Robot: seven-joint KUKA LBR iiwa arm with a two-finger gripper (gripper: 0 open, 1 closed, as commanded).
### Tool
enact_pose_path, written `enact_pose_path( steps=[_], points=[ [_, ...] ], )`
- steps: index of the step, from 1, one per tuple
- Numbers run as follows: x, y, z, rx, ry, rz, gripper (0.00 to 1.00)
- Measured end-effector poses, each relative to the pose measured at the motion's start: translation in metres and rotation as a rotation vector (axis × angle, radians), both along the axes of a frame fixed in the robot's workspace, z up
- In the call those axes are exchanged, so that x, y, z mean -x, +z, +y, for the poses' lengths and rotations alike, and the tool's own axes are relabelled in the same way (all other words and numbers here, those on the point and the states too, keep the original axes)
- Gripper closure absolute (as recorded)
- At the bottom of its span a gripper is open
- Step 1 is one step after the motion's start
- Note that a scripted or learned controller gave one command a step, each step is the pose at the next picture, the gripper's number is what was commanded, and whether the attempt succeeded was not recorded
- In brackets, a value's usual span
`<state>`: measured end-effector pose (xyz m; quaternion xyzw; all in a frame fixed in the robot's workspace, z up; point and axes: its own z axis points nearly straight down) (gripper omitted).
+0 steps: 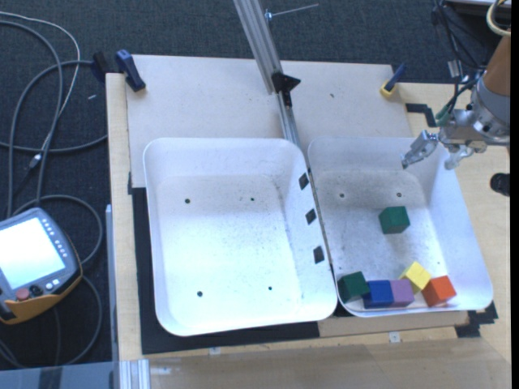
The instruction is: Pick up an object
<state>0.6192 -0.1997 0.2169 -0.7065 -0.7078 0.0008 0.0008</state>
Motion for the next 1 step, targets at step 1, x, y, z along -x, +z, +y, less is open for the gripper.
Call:
enact_pose_path(
  steps=[1],
  points=[
    [0.0019, 0.0172, 0.0101, 0.001, 0.000, -0.006, 0.00]
  ],
)
